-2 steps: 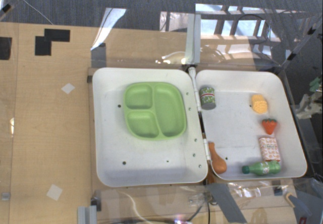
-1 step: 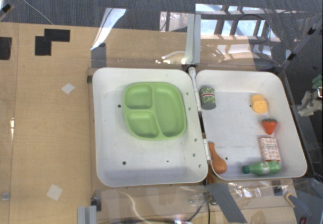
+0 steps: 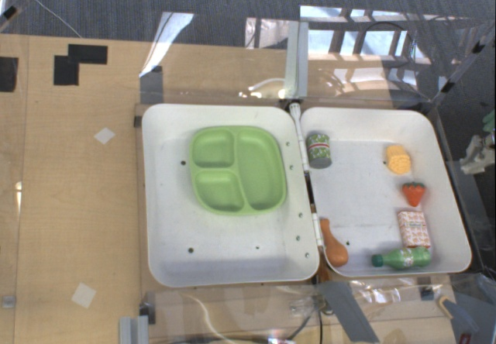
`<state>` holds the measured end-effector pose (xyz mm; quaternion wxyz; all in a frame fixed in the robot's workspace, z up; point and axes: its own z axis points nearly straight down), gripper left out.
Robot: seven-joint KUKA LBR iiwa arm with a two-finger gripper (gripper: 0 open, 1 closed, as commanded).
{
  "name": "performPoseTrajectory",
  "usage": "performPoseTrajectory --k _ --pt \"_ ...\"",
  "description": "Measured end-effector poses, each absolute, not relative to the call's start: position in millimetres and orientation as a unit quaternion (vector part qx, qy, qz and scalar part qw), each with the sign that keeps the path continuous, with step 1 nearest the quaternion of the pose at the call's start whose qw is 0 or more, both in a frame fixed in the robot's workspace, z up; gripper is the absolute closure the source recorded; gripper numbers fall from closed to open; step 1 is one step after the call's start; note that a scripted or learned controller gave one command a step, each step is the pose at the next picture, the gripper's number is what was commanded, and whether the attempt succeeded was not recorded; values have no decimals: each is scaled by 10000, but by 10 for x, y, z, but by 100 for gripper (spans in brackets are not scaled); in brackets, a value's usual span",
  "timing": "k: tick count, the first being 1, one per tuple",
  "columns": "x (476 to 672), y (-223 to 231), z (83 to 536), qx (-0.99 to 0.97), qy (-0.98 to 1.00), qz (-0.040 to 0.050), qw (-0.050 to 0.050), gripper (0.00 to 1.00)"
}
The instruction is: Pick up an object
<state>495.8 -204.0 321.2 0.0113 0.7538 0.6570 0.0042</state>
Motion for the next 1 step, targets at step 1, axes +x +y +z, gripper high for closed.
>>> performPoseTrajectory --k 1 --pt "4916 -1942 2693 8649 5019 6 9 100"
